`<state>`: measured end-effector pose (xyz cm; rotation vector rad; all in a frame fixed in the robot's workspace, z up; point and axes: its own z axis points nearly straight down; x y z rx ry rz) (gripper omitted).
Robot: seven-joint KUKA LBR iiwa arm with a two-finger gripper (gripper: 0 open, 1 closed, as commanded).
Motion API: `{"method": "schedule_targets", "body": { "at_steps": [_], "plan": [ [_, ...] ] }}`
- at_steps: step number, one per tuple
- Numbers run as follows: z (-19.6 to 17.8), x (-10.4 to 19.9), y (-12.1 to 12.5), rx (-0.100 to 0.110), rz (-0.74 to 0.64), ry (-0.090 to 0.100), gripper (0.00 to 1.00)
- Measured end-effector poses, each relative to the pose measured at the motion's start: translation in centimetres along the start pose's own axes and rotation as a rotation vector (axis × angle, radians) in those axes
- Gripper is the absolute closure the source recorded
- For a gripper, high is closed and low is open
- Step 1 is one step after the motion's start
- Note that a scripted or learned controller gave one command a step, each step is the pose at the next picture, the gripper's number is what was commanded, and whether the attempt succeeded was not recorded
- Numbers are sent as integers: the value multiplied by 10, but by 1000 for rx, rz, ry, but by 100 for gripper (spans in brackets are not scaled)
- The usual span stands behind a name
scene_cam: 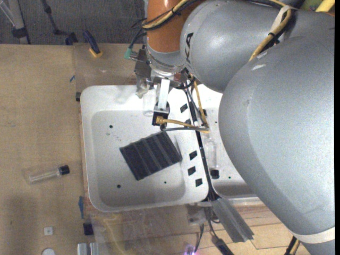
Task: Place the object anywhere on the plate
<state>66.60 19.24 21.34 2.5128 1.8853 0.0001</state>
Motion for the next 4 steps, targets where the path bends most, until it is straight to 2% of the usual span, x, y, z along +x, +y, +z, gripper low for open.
{"method": "schedule_targets", "body": {
  "at_steps": [1, 2, 3, 4],
  "plan": [
    [94, 1, -110, 5, -520, 0, 100],
    [34, -46, -141, 5, -807, 0, 100],
    [80, -10, -92, 1, -806, 1, 100],
    [11, 3, -62, -5, -1234, 1, 100]
  ]
}}
